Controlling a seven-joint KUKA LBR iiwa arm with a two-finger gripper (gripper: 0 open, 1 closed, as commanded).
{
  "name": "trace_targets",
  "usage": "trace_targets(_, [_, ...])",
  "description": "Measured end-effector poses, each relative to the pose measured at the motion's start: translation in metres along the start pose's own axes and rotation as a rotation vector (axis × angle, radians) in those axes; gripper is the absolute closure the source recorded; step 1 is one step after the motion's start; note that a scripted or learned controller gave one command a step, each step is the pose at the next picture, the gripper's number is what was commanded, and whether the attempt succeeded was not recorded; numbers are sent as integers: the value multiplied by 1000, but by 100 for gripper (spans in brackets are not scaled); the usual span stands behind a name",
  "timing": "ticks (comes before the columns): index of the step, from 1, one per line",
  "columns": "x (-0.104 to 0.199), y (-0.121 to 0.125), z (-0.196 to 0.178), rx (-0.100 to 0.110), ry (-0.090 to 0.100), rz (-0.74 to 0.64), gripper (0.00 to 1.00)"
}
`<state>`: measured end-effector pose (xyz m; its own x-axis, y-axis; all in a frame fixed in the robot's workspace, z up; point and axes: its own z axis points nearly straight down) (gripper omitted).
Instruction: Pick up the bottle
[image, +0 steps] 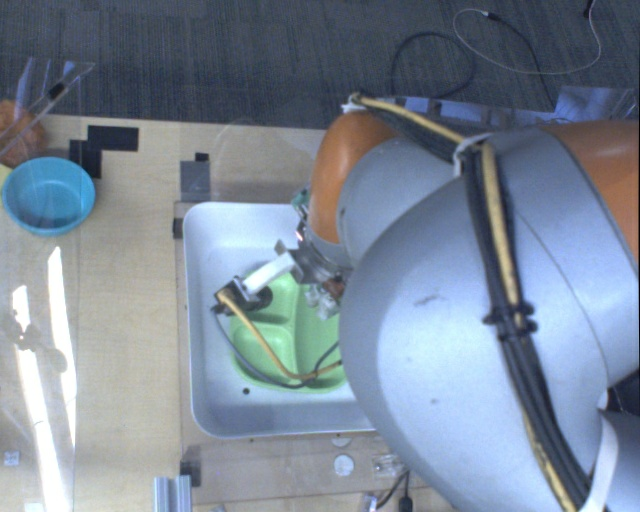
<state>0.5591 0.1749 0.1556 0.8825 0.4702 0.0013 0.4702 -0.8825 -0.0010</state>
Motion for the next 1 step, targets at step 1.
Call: trace_targets(1, [-78, 9, 61, 0, 21, 112, 100])
